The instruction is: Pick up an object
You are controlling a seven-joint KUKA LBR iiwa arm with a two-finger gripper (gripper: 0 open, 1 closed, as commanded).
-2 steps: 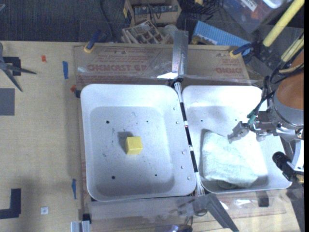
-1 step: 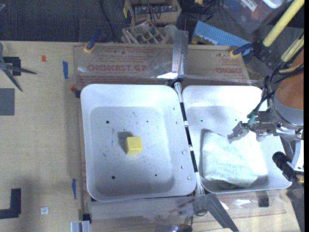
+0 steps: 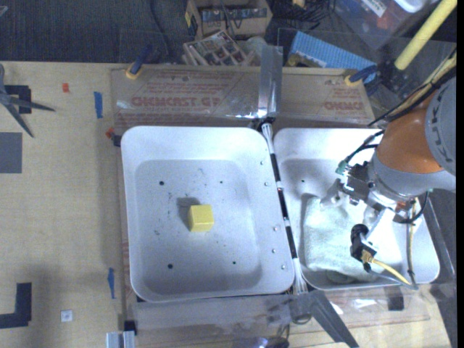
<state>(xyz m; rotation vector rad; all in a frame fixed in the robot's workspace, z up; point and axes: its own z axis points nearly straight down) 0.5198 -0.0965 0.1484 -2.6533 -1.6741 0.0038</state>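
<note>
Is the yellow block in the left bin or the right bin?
In the left bin: the yellow block lies near the middle of its floor, apart from the arm over the right bin.

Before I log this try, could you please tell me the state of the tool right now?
Tool: over the right bin, low above a pale cloth; open or shut cannot be told.
</note>
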